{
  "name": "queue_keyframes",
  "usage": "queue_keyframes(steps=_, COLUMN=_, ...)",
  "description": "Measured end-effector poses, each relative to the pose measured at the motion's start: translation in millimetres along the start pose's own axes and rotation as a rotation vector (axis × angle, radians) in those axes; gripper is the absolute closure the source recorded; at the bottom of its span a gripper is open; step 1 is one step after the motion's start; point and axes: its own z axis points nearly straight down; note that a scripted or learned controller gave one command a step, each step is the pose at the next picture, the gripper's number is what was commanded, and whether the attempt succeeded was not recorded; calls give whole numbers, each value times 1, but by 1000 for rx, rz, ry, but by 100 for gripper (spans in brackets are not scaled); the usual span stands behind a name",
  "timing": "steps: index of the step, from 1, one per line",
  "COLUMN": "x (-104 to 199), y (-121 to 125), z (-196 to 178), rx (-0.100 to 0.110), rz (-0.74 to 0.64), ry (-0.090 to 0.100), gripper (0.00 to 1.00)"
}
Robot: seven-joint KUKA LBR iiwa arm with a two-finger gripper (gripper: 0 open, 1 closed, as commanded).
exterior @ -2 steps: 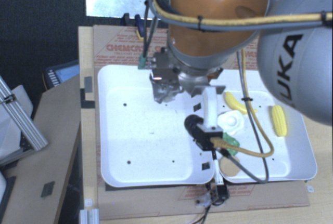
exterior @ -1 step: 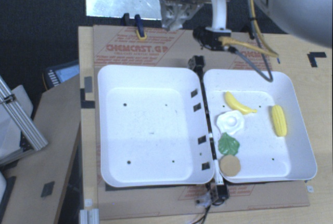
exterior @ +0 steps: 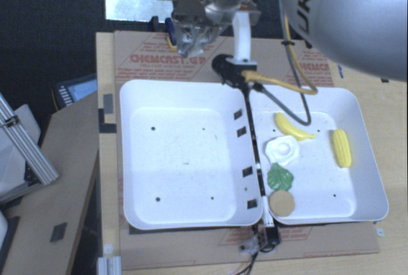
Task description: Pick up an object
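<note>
The end effector (exterior: pixel 191 44) is seen at twelve o'clock beyond the bins; its grip state cannot be told. The banana (exterior: pixel 292 127), long axis slanted, lies in the right bin (exterior: pixel 363 133), toward four o'clock from it.

Two bins side by side on the worktop (exterior: pixel 191 57), toy banana (exterior: pixel 292 127), fried egg (exterior: pixel 282 150), leaf (exterior: pixel 280 177) and cookie (exterior: pixel 282 203) in a line down the right bin (exterior: pixel 357 140) near the divider, corn cob (exterior: pixel 342 147) to their right, pincer (exterior: pixel 191 37) behind the left bin (exterior: pixel 137 140).
</note>
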Motion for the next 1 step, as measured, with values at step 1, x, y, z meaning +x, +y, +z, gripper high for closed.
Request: queue_keyframes(steps=1, x=-38, y=-44, z=27, rx=2, rz=7, ry=-2, gripper=100)
